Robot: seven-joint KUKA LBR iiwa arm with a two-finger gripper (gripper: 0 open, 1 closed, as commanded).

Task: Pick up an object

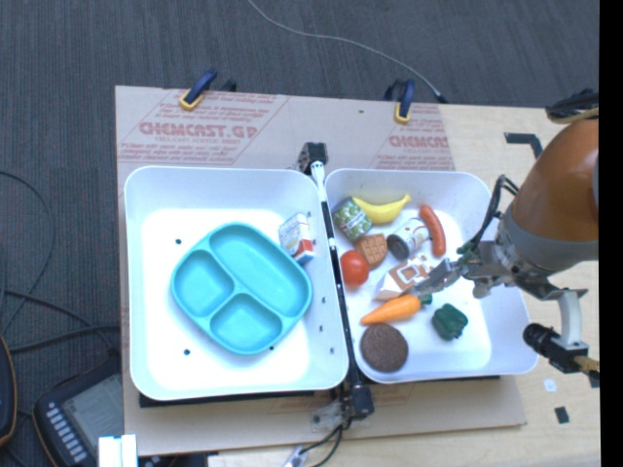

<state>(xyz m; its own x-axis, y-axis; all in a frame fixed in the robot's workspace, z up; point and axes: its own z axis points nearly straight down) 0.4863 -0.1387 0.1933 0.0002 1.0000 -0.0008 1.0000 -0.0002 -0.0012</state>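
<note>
- Carrot lying in right bin, tip pointing left, just above brown disc and left of green piece.
- Gripper low over right bin, reaching in from right; tips just above carrot's stem end, beside white card.
- Fingers: cannot tell whether open or closed; nothing seen held between them.
- Arm with orange band above wrist, over right bin's right edge.
- Also in right bin: banana at top, sausage to its right, dark can, green leafy item, cracker, tomato.
- Left bin holding blue plate with 3 compartments, lying flat near middle.
- Small carton in left bin, touching plate's upper right rim, close to wall shared by both bins.
- 2 bins side by side on brown board printed with red lettering, resting on tabletop.
- 2 clamps at board's far edge: 1 at left, 1 at right.
- Black clip at far end of seam between bins.
- Thin cable across grey carpet beyond board.
</note>
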